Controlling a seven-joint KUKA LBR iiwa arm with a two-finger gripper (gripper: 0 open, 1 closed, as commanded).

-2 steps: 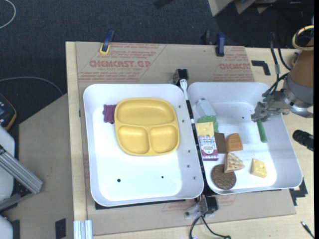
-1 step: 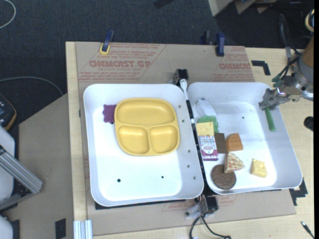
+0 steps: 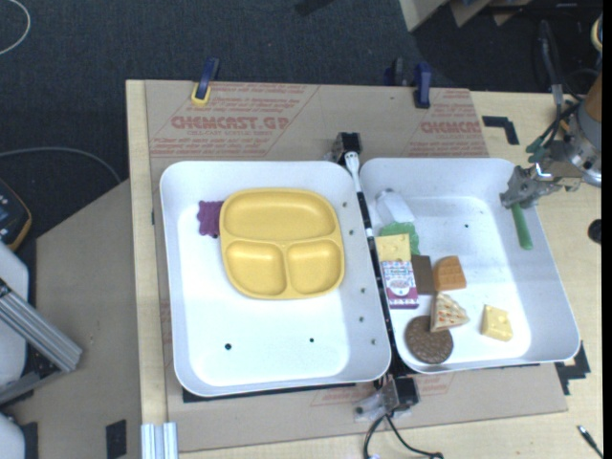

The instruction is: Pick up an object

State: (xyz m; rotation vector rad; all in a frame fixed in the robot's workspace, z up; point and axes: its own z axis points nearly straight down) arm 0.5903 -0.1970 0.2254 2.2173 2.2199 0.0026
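Note:
My gripper hangs at the far right, over the right bin's upper right corner. A thin green stick points down from between its fingertips, and the gripper is shut on the stick's top end. Lower in that bin lie a yellow cheese block, a red and white packet, an orange-brown block, a bread wedge, a cheese wedge and a round brown cookie.
A white object and a green item sit by the right bin's left wall. The left bin holds a yellow divided tray with a purple piece beside it. Clamps pin the cardboard base.

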